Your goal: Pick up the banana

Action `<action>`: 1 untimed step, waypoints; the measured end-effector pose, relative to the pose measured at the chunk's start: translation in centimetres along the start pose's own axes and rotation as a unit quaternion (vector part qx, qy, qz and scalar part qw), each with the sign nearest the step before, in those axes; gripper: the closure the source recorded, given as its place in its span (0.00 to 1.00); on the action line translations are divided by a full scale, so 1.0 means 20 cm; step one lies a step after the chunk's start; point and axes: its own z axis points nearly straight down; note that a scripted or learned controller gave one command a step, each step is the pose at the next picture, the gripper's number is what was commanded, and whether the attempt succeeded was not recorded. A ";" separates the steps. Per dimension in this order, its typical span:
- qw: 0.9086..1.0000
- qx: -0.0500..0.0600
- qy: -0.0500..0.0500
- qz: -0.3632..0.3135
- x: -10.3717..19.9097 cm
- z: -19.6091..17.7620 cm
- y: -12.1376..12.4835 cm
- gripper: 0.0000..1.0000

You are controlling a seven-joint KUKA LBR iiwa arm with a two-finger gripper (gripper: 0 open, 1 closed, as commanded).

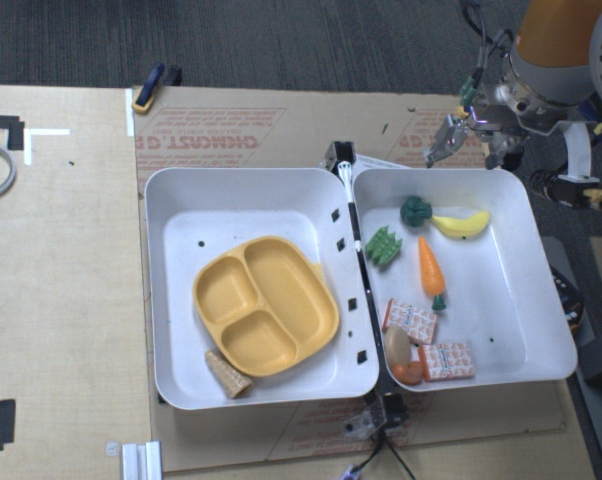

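Observation:
The yellow banana point(461, 224) lies in the right bin point(541, 268), near its far wall, next to a dark green broccoli piece point(415, 211). My gripper point(473, 148) hangs above the far rim of the right bin, up and slightly right of the banana and well apart from it. Its fingers are open, with nothing between them. The grey arm with its orange band point(566, 18) reaches in from the upper right.
The right bin also holds a light green vegetable point(383, 247), a carrot point(431, 268), two red-and-white packets point(411, 320), a tan egg-shaped item point(397, 346) and a red piece point(406, 372). The left bin point(171, 268) holds a yellow divided plate point(266, 303) and a bread piece point(227, 374).

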 end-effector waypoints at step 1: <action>0.998 0.000 0.000 -0.064 -0.26 0.43 -0.10 0.00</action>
